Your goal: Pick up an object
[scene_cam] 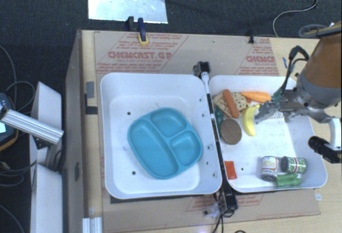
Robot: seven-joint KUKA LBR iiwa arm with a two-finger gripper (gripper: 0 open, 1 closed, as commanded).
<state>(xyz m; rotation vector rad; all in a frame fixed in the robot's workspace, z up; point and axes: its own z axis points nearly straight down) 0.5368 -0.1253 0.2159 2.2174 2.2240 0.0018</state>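
The worktop (pixel 160 47) carries 2 shallow white bins side by side. The left bin (pixel 120 93) holds a blue divided plate (pixel 164 142); the right bin (pixel 315 173) holds the loose things the task can choose from. The arm (pixel 323 74) reaches in from the right edge of the frame, and its gripper (pixel 265 113) hangs over the upper middle of the right bin, tips pointing toward the frame's left. Whether the jaws are open or closed I cannot tell, since the metal parts blur together at this slant. Nothing is visibly held. The nearest thing is a yellow banana (pixel 249 120), lying just left of and slightly below the gripper, possibly touching it, with its long axis running top to bottom in the frame, so roughly across the line of the reach. Above it lies an orange carrot (pixel 256 96), and to the left a reddish sausage (pixel 231 103) rests on a cracker (pixel 239 101). A brown round disc (pixel 231 131) sits lower left of the banana. Well apart, at the lower right of the bin, are 2 cans (pixel 281 165) and a green piece (pixel 288 179), with a small red block (pixel 230 169) at the lower left. The banana looks the likeliest target, needing only a short move left and down.
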